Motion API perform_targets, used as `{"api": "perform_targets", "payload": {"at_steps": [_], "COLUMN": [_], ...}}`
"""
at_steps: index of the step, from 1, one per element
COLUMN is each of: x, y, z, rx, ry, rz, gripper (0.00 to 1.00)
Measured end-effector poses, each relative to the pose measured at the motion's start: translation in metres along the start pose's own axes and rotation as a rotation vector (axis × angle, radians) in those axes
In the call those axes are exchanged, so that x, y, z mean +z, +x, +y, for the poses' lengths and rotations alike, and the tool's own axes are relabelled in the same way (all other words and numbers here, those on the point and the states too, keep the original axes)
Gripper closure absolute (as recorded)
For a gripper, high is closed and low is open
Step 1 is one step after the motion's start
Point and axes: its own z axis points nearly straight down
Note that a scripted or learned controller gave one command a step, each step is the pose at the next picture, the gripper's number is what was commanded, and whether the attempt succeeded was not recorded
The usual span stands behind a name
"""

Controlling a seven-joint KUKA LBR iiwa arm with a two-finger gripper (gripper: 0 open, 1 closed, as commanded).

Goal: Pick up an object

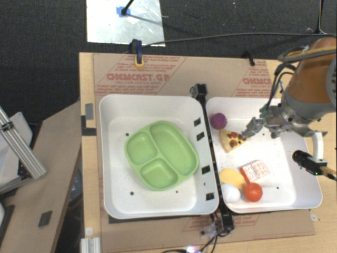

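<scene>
My gripper (250, 129) hangs low in the right bin (305, 191), at the end of the grey arm with its orange band (310, 83). Its tip is just right of a toy pizza slice (230, 140) and seems to touch the slice's upper right corner. A purple ball (218, 120) lies up and to the left of the slice. Further toward the front lie a red and white packet (255, 169), a yellow lemon-like piece (231, 176), a white egg shape (230, 193) and a red tomato (253, 192).
A green divided plate (161, 154) lies in the left bin (118, 194). A black clip-lined divider (207, 141) runs between the two bins. A black part of the arm (308, 162) juts over the right bin's right side.
</scene>
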Motion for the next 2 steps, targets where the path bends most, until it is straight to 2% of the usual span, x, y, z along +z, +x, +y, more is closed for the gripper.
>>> {"api": "perform_targets", "payload": {"at_steps": [1, 2], "x": [-0.006, 0.036], "y": [0.0, 0.004], "z": [0.003, 0.002], "rx": [-0.002, -0.001], "ry": [-0.012, -0.009], "rz": [-0.001, -0.001], "gripper": [0.0, 0.0]}}
